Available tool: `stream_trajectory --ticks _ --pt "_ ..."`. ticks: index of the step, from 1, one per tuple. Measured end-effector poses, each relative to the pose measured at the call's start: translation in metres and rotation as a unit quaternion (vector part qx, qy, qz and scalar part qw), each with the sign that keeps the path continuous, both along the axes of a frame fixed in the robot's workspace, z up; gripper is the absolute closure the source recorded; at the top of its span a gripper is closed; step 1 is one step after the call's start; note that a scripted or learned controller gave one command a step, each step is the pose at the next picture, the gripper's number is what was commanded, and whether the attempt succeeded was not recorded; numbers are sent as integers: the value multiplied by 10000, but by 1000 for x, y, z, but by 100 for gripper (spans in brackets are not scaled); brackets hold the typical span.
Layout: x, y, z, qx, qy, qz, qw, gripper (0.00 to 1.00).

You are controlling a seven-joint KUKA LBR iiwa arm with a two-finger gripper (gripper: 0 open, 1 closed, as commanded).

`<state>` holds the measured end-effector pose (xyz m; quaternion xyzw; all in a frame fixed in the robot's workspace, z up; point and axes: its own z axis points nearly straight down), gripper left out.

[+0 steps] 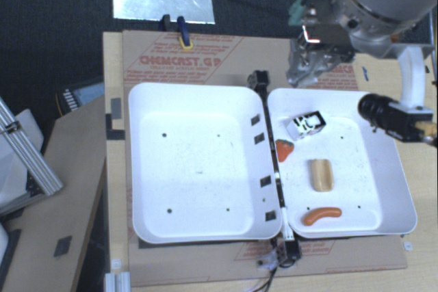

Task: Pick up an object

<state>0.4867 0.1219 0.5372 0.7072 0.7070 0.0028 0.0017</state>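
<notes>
Two white bins (198, 113) sit on cardboard; the gripper (309, 72) hangs above the right bin's far edge, its grip state unclear.

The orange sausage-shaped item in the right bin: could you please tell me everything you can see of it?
The orange sausage-shaped item is small, smooth and glossy, like plastic, slightly curved with rounded ends. It lies flat, running roughly left to right, on the floor of the right bin near its front wall. It lies apart from the tan bread-like block just behind it, and the gripper is far off, beyond the bin's back edge.
</notes>
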Motion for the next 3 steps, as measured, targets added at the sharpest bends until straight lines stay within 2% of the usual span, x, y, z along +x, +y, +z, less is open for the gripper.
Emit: stream_trajectory --ticks 1,3 --pt "0 -21 -2 -7 24 -3 10000 100" --pt "0 -24 -2 -4 23 15 10000 100"
